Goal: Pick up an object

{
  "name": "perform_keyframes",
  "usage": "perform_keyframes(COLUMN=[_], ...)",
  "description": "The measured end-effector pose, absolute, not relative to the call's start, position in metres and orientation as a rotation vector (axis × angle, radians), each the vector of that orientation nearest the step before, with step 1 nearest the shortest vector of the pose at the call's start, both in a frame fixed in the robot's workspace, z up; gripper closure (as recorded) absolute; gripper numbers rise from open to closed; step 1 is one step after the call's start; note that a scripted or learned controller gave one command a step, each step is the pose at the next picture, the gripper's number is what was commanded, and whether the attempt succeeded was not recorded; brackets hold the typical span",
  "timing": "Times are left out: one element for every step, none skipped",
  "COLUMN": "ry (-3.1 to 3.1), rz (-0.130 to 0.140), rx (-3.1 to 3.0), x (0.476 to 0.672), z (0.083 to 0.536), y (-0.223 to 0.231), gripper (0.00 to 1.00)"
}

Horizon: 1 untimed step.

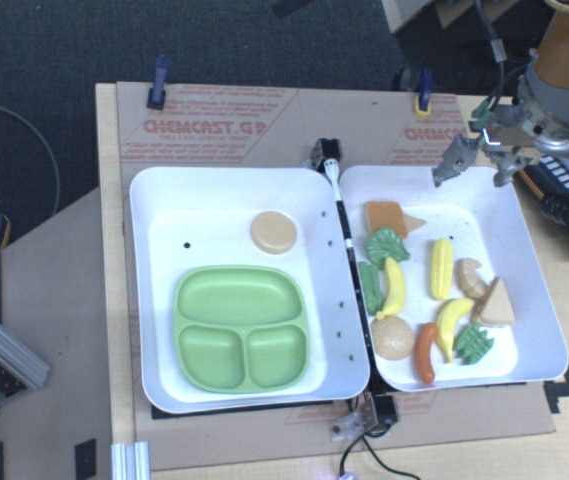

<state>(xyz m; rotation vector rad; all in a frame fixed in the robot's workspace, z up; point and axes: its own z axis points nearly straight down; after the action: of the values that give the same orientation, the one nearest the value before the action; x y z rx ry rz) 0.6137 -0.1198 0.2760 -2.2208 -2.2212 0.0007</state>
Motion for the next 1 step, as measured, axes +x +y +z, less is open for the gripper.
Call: perform_keyframes(ry=[-2.221], rz=[0.007], rx=[-2.208], x=[0.5727], z=[0.2116], y=[-0.0364], gripper=[0.0])
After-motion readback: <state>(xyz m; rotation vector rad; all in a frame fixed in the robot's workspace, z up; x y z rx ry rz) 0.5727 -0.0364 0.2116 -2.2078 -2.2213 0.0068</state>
